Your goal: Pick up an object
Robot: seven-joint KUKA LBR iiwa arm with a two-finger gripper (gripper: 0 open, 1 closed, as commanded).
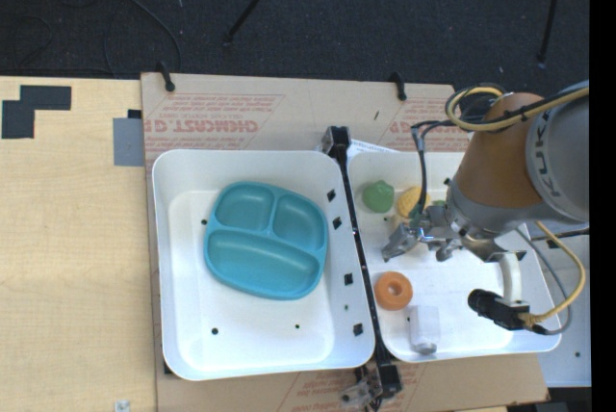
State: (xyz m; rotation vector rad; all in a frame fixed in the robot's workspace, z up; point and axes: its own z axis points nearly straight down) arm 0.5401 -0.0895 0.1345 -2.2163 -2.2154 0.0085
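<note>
Orange ring (393, 290) in right bin (462, 343)

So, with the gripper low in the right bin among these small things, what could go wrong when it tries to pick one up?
1. The gripper sits between the green object, the yellow object and the orange ring. It may close on none of them or knock one aside.
2. It is near the divider between the bins, so a finger may strike it.
3. The arm partly hides the yellow object, which makes aiming harder.

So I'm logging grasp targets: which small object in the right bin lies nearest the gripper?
The yellow object, just above the gripper; the green object and orange ring sit farther.
</note>
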